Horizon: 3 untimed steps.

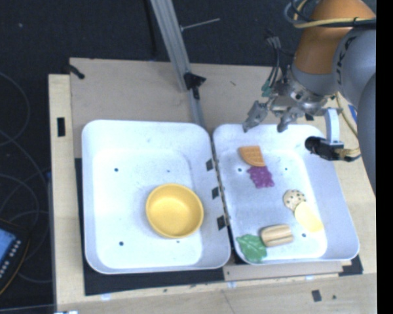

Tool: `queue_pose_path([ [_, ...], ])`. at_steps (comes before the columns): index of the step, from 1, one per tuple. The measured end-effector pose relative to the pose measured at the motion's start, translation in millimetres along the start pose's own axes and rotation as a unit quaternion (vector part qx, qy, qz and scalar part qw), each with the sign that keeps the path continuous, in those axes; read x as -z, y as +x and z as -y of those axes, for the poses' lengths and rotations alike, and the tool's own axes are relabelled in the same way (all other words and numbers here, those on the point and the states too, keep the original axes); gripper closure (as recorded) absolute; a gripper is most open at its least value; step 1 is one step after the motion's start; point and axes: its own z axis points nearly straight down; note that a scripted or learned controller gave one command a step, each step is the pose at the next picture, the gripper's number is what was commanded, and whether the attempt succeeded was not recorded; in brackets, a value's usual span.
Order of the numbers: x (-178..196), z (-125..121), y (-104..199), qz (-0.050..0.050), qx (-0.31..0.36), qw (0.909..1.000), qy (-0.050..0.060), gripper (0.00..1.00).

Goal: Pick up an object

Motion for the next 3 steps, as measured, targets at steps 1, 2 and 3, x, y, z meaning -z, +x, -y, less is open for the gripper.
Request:
queue_pose_path([
  [1, 0, 0, 0, 0.000, 0.000, 1.0000, 0.000, 0.00],
  [2, -49, 10, -5, 0.002, -0.002, 1.0000, 0.002, 0.00],
  [3, -109, 12, -14, 0.002, -0.003, 1.0000, 0.002, 0.00],
])
